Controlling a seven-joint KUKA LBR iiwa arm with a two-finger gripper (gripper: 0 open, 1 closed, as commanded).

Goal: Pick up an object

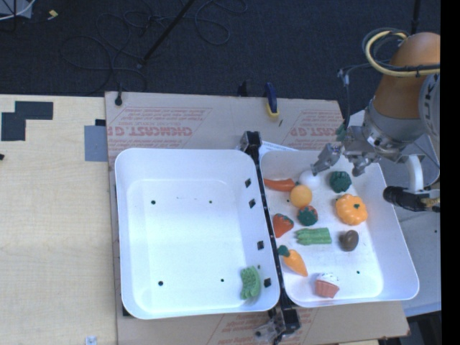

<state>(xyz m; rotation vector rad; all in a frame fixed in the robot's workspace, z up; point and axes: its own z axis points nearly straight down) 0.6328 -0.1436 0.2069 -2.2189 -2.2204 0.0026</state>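
Toys are scattered in the right bin [402,264]: a pumpkin [351,209], broccoli [339,181] and carrot [294,261]. The fingers [325,159] are seen spread, holding nothing, over that bin's far edge. A green toy [250,283] lies in the left bin's [136,264] near right corner.

Cardboard sheet [194,124] under two white bins [129,192] — blue clamp [272,99] at its far edge

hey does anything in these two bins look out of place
One thing: a green leafy toy lies alone in the left bin, at its near right corner, while every other toy sits in the right bin.
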